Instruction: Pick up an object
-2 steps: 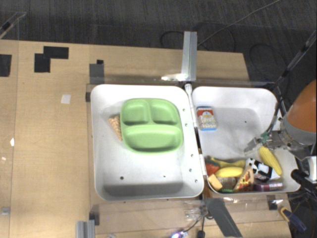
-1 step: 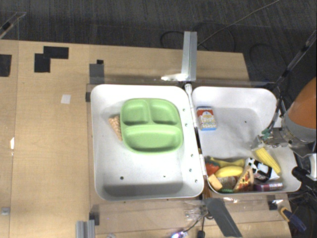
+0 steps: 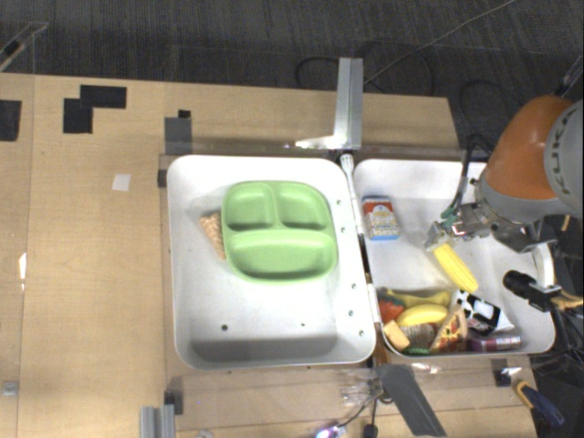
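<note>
The right bin holds several toy foods. A yellow corn cob lies aslant in its middle right. My gripper hovers at the cob's upper left end, touching or nearly touching it; the grey wrist and orange band stretch away to the right. A small red, white and blue box stands near the bin's left wall. Along the front wall are piled a banana, a red piece, a pizza-like slice, a black and white item and a dark tube.
The left bin carries a green divided plate with a tan waffle-like piece poking out from under its left edge. A metal post rises behind the divider between the bins. Cables run behind the right bin.
</note>
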You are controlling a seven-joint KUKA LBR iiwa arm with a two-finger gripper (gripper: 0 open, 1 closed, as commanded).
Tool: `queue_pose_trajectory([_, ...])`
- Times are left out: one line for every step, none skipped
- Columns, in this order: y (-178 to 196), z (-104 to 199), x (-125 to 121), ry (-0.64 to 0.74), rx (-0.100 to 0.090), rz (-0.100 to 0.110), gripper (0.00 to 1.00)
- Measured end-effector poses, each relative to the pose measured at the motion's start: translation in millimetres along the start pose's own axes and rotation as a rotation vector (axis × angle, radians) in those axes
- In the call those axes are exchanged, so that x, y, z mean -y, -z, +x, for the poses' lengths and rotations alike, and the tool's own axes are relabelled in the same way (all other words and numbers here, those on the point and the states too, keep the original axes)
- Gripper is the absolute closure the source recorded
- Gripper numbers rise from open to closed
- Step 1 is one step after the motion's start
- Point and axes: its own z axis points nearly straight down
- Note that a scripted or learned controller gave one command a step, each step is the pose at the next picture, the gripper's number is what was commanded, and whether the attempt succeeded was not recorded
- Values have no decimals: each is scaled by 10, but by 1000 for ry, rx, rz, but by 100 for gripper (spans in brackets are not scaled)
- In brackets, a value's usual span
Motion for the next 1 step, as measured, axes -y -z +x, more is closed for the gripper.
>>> queue_pose_trajectory([1129, 551, -410, -75, 0, 0, 100])
